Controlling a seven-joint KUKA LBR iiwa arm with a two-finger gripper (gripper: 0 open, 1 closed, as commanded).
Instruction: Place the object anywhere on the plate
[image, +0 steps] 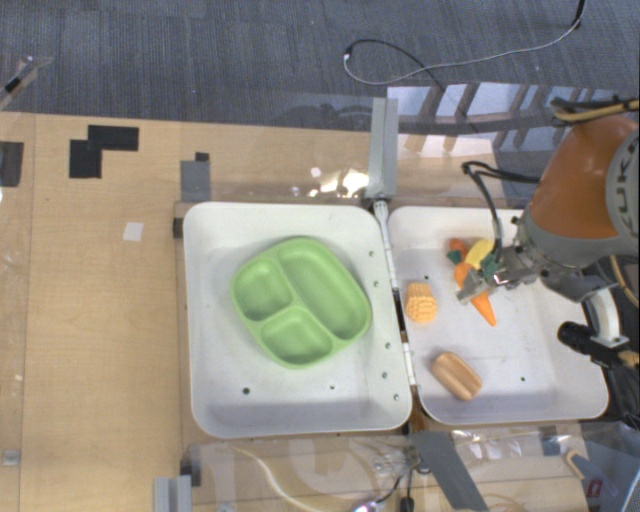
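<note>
A green plate (300, 298) with three compartments lies in the left bin (215, 400). In the right bin (560, 390), my gripper (480, 282) hangs low over a cluster of toy foods. An orange carrot (485, 308) pokes out just below it. Just above it sit a yellow piece (479, 250) and small red and green bits (457, 247). Whether anything is gripped is hidden by the wrist. A yellow corn cob (421, 302) lies to the gripper's left. A tan bread roll (456, 375) rests nearer the front.
A raised divider (392, 300) runs between the two bins. The arm's grey and orange body (590, 200) covers the right bin's back right corner. A black cable (490, 195) hangs near the wrist.
</note>
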